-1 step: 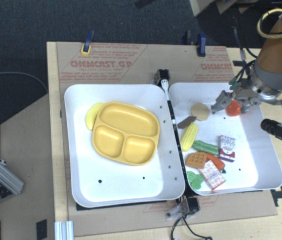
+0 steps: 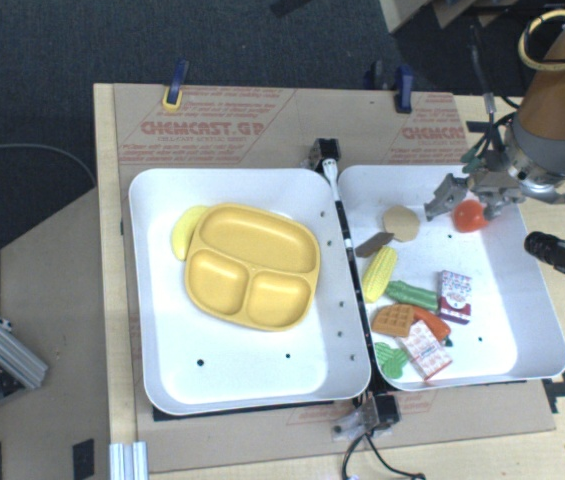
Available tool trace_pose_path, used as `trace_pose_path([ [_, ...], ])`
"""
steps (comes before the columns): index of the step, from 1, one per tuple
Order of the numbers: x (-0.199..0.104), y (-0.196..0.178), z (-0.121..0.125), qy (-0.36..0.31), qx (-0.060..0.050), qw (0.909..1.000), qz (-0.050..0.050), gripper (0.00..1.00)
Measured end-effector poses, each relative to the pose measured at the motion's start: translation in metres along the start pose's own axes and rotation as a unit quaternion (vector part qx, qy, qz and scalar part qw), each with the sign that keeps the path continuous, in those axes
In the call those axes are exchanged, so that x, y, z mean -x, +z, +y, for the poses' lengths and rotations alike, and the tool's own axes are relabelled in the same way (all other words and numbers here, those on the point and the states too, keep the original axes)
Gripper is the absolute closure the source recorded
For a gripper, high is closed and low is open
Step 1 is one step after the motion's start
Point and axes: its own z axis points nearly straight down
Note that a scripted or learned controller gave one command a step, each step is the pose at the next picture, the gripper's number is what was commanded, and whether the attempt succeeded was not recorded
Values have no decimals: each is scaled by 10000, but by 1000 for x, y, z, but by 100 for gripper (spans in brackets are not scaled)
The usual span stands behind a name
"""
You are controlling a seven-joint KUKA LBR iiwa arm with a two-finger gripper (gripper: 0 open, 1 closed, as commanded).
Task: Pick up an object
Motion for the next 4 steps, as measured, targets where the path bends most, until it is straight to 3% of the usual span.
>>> trace_pose_path([
  [2,-6,116,-5,0,-40,10000,11,0],
  [3,-5,102,-3,4,1,10000,-1,100],
  [4,-1,39,-5,5,32,10000,-11,100],
])
